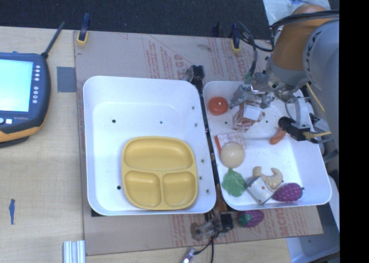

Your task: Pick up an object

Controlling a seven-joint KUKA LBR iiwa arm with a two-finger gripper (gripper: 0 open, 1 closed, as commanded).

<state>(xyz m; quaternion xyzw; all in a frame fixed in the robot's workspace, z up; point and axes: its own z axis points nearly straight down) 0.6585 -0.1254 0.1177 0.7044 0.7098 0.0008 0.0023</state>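
The arm [300, 42], grey with its orange band, comes in from three o'clock and hangs over the far end of the right bin [314, 158]. Its gripper [249, 97] sits low at that bin's twelve o'clock; whether it is clenched or released I cannot tell. The left bin [104, 100] holds a yellow divided tray [159, 172] toward six o'clock. Just under the gripper lies a red-and-white packet [247, 117], and a red tomato [218, 105] sits at its nine o'clock. Down the right bin come a pale round ball [232, 154], a green leaf [233, 182], a purple grape bunch [289, 192] at five o'clock, and a small orange carrot [278, 136] at three.
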